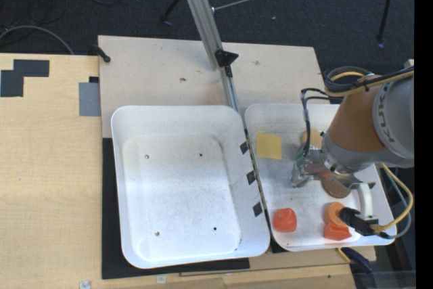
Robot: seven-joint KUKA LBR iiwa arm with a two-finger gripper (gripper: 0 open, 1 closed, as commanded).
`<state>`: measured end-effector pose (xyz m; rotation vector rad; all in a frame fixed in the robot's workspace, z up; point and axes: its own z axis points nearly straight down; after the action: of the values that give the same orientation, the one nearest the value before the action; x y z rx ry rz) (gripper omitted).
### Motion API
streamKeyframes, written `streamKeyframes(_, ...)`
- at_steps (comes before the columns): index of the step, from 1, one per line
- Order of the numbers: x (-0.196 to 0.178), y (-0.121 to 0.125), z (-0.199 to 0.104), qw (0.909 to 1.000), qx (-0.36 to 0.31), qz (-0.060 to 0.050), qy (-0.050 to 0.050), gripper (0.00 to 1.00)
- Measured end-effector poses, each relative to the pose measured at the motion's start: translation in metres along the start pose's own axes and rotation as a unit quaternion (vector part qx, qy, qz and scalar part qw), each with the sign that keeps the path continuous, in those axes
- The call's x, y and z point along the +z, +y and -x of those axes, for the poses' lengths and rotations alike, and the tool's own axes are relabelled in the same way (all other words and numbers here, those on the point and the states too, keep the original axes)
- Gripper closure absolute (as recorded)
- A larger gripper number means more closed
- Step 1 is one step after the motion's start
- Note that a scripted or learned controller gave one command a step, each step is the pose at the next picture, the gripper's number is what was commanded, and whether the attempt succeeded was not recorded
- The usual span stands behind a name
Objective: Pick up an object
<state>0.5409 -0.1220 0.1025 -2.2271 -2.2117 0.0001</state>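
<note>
The arm (369, 125) reaches in from the right and hangs low over the right-hand bin (274, 115), its gripper (302, 171) down close to the bin floor somewhere near the middle. From where I stand the wrist and its cables crowd the tip, so I cannot tell how the gripper is set, and I see nothing caught in it. The things it could take all lie in that same bin: a flat yellow square (268, 145) up and to the left of the gripper, near but apart from it; a small red piece (285, 219) near the front rim; an orange piece (335, 223) further right along the front, beside a black and white fitting; and a brownish object (336, 185) tucked just under the wrist, partly hidden, too covered to name. The left-hand bin (128, 139) bears only a few dark specks. My reading is that the pick is not yet made: the descent looks about done, but a grip and a lift are left, and which object it is after I cannot say for sure
</note>
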Motion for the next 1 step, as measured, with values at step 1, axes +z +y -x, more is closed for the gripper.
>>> streamKeyframes(1, -0.0620, 0.0050, -0.0019, 1.0000, -0.004, 0.003, -0.001, 1.00)
